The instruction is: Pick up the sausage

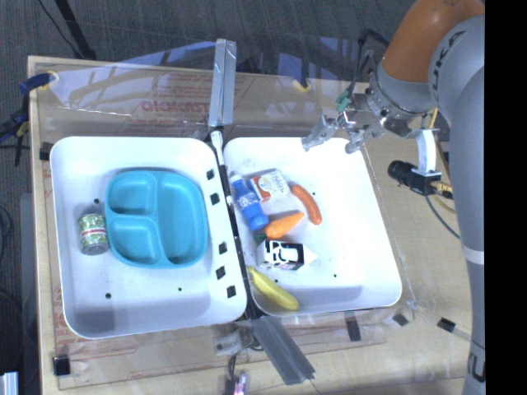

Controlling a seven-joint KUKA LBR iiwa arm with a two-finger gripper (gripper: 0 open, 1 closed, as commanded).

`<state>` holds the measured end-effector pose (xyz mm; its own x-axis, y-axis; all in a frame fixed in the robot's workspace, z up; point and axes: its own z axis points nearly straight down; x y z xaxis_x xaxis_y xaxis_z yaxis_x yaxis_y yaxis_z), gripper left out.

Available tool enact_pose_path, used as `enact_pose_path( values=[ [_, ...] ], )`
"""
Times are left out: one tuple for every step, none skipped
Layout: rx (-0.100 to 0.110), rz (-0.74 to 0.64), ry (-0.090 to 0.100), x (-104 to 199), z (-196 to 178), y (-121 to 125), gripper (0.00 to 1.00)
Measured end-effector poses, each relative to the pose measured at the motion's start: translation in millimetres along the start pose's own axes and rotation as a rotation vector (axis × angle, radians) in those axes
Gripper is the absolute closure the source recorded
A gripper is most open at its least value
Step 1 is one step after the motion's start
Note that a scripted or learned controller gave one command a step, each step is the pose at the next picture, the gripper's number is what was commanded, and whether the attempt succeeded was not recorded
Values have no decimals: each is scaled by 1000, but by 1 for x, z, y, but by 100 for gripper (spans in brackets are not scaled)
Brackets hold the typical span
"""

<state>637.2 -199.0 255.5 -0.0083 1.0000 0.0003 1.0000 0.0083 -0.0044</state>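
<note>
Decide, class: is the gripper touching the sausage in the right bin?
Apart. The camera view shows the gripper above the bin's far rim, with bare white bin floor between it and the sausage.

On my feed the left bin (66, 303) carries a blue divided plate (158, 218) with a small can (94, 231) just beside it on its left. In the right bin (375, 253) I see a blue bottle (249, 203) touching a small carton (270, 185), a carrot (284, 224), a black-and-white packet (282, 254), and a banana (273, 290) near the front wall.
</note>
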Motion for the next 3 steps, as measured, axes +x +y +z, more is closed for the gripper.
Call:
enact_pose_path(
  values=[
    [0,30,1,-8,144,-10,0],
    [0,88,0,-7,165,-44,0],
    [1,84,1,-7,155,-43,100]
  ],
)
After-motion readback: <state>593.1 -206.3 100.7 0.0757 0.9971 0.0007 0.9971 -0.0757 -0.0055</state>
